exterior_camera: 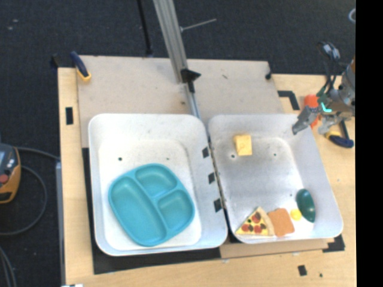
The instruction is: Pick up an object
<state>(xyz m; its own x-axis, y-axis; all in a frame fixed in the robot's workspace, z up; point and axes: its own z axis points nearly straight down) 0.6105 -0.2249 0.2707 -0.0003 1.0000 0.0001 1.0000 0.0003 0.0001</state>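
Note:
The right bin holds a yellow cheese block near its far side. Along its near edge lie a pizza slice, an orange bread-like piece, a small yellow piece and a dark green oval object. My gripper hangs at the far right corner of that bin, above its rim and well away from every object. Nothing is seen held in it. Part of the wrist is cut off at the right.
The left bin contains a teal divided plate. A metal post rises behind the bins. A blue-and-yellow clamp sits at the bench's far left corner, another clamp at the right.

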